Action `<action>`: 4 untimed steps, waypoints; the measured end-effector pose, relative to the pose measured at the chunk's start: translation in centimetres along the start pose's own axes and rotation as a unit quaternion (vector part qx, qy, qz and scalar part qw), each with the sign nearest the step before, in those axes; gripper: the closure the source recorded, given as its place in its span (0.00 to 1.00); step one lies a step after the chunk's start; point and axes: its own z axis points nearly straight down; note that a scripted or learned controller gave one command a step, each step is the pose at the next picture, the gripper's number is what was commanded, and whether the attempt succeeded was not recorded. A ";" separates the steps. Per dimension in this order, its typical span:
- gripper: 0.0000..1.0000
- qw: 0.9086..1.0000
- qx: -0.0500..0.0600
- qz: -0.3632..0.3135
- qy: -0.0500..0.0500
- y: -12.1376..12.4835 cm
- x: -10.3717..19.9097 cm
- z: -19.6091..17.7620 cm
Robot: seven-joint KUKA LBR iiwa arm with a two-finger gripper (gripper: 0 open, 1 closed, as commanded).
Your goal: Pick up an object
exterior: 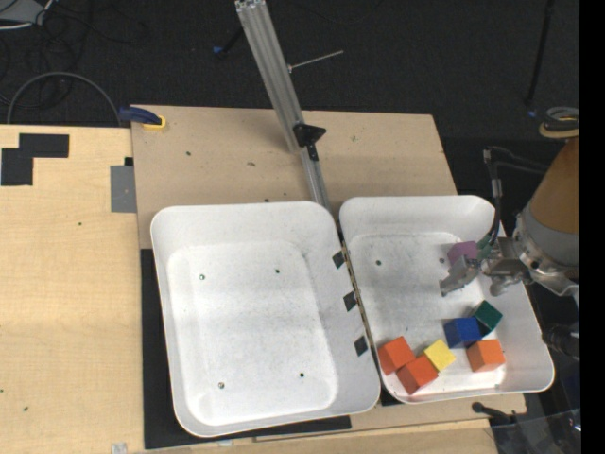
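Observation:
Several small blocks lie in the right bin [416, 218]. A purple block [462, 252] sits near its right wall, and my gripper [473, 274] hangs right beside and partly over it. Whether it touches the block is unclear. In the bin's front right corner lie a green block [489, 316], a blue block [463, 331], a yellow block [440, 355], an orange block [486, 354] and two red-orange blocks [397, 353] [417, 374], all in front of the gripper.
The left bin [189, 225] stands next to the right one, with black clips [349, 301] along the shared edge. A slanted aluminium bar [279, 93] rises behind the bins. The arm's orange band [560, 192] is at the right.

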 end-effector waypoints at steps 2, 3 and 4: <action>0.00 1.000 0.000 0.002 0.000 0.0 0.0 0.0; 0.00 1.000 0.001 0.000 0.001 -0.6 0.6 0.0; 0.00 1.000 0.001 0.002 0.001 -0.6 0.6 0.0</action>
